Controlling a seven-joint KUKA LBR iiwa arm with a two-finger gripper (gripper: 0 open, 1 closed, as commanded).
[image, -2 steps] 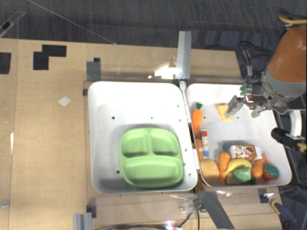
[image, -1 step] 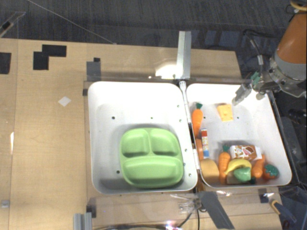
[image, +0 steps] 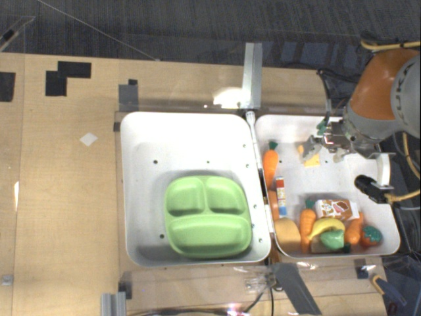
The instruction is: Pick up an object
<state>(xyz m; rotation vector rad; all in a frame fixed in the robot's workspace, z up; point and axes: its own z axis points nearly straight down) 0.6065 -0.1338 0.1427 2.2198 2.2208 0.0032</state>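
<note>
Two bins: my gripper (image: 323, 139) hovers over the right bin (image: 393, 241).
Grip: can't tell how open; nothing visibly held.
Next: I'd descend onto the carrot (image: 270, 165).

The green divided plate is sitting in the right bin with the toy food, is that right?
Not quite. The camera view shows the green divided plate in the left bin. The toy food, such as the carrot and banana, lies in the right bin.
</note>
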